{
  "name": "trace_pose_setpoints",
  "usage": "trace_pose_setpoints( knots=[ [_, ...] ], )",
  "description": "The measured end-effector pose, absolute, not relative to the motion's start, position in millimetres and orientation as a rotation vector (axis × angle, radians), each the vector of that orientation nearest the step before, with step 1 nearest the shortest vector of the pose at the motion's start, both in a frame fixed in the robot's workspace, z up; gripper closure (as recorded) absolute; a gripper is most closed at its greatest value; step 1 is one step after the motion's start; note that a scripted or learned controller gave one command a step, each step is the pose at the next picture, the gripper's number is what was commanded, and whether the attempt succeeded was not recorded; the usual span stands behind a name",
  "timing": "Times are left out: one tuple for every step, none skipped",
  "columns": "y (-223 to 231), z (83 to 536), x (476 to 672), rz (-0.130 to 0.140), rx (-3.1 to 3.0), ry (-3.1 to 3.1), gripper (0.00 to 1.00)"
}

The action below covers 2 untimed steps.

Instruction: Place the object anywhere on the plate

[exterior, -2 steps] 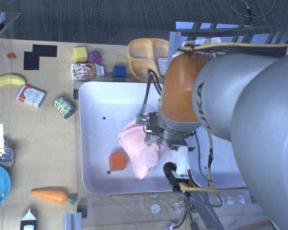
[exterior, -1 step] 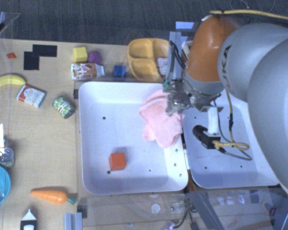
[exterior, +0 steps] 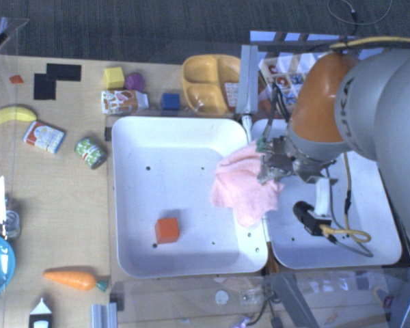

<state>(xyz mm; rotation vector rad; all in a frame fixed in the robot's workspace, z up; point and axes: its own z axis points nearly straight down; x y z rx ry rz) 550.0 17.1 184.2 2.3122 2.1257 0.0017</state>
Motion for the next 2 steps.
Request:
trace_pose_setpoints(
  knots=[
    [0,184,493.4,0.004,2.494,1.91,1.0],
    [40,217,547.9,0.006,2.606,1.751,1.0]
  ],
)
